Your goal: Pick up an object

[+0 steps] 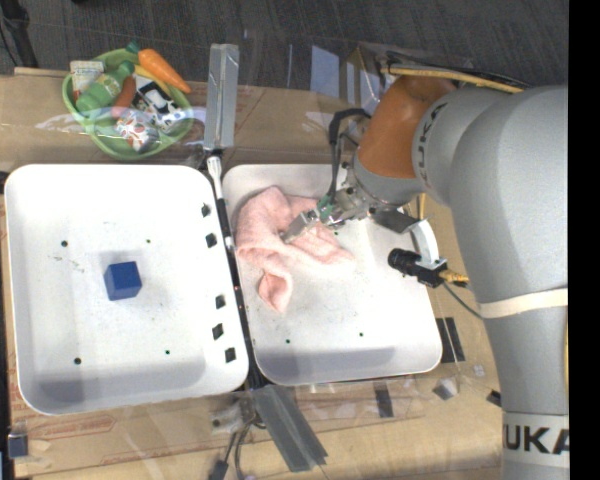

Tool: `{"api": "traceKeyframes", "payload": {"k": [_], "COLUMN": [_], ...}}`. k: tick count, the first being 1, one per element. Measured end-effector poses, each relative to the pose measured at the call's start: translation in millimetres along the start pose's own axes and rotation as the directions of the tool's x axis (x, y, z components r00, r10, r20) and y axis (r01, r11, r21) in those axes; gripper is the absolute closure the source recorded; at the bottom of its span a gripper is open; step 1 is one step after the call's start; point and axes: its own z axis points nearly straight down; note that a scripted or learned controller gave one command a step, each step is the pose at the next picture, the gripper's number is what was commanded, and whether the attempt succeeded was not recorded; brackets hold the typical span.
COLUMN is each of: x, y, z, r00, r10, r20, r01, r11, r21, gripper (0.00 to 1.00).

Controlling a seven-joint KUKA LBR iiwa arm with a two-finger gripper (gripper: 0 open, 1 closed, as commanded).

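Note:
A crumpled pink cloth (pixel 270 243) lies in the left half of the right bin (pixel 380 338). My gripper (pixel 310 221) is down on the cloth's upper right part, and its tip touches the fabric. The grey arm with its orange band comes in from the right above it. A small blue cube (pixel 123 279) sits alone in the left bin (pixel 100 368), far from the gripper.
A green bowl (pixel 98 140) with a toy carrot and other small items stands behind the left bin. A ridge with black clips (pixel 225 298) divides the two bins. A black cable fitting (pixel 415 264) hangs over the right bin's right side.

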Motion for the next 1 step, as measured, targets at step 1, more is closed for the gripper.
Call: {"api": "traceKeyframes", "payload": {"k": [1], "x": [0.7], "y": [0.4], "z": [-7.1], "r00": [1.0], "r10": [-0.003], "r20": [-0.003], "r01": [0.003], "r11": [1.0], "r21": [0.005], "gripper": [1.0]}}
